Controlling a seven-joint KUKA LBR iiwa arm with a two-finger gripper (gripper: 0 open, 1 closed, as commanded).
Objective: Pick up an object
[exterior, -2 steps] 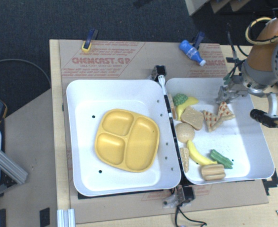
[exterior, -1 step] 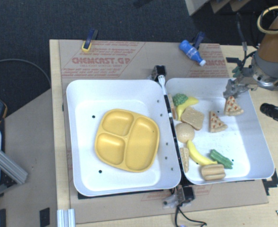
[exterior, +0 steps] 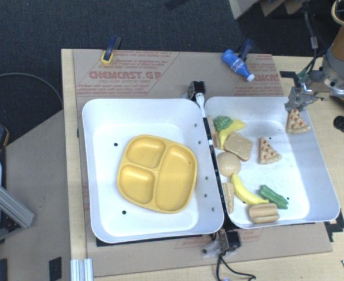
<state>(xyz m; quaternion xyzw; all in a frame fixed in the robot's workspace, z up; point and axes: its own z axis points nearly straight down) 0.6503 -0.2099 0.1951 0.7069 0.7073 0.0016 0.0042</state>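
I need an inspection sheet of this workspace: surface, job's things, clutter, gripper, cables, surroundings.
Surface: two white bins on a brown board; left bin, right bin.
Job's things: right bin holds two pizza slices, bread, banana, hot dog, green pieces.
Clutter: yellow divided tray in the left bin.
Gripper: gripper over the right bin's far right corner, just above one pizza slice.
Cables: wires at the board's near edge.
Surroundings: blue clamps, dark floor.

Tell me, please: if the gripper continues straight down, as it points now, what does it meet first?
Most likely the pizza slice at the right bin's far right edge: the gripper is just above it. Depth is unclear in this view.
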